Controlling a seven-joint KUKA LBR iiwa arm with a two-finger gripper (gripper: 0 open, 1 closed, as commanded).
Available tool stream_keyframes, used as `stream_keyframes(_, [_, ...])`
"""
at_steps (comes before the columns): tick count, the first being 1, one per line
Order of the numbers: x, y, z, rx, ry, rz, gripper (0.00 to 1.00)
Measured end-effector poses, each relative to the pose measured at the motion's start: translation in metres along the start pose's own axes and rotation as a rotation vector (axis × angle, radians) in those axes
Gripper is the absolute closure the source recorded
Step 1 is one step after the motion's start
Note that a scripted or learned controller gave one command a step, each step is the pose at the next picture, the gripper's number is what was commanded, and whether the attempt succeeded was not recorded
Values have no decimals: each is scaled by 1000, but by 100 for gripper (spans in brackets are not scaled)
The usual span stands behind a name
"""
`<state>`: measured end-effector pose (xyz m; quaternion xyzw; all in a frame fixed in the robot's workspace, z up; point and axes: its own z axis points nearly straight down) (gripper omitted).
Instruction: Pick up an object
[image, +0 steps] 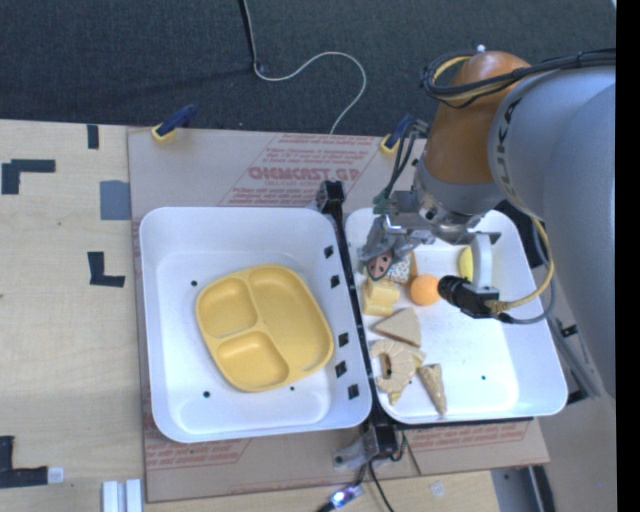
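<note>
Nothing has been lifted yet, as far as I can see from here. The arm reaches down over the right-hand bin, and its gripper sits low at the bin's upper left corner, right above a small brown-and-red piece that lies against the bin's left wall. Whether the jaws are wide or closed I cannot tell; the wrist and cabling cover them, and I see nothing clearly caught between them. Every likely target lies in that same bin: a pale yellow cheese-like block just below the gripper, an orange ball towards the bin's middle, a tan toast-like wedge below that, and some beige crumpled pieces plus a cone-shaped bit near the bin's lower edge. A yellow, banana-like thing lies up by the wrist. The left-hand bin holds a yellow divided plate. So the grasp and the lift both look still to come. For writing, the cardboard sheet above the bins carries upside-down red print, too blurred for me to read with confidence.
</note>
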<state>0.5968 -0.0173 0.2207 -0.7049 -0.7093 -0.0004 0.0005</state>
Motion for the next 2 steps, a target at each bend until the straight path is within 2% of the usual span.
stream_keyframes(1, [2, 22, 5, 0, -2, 4, 100])
stream_keyframes(2, [0, 16, -13, 1, -1, 5, 100])
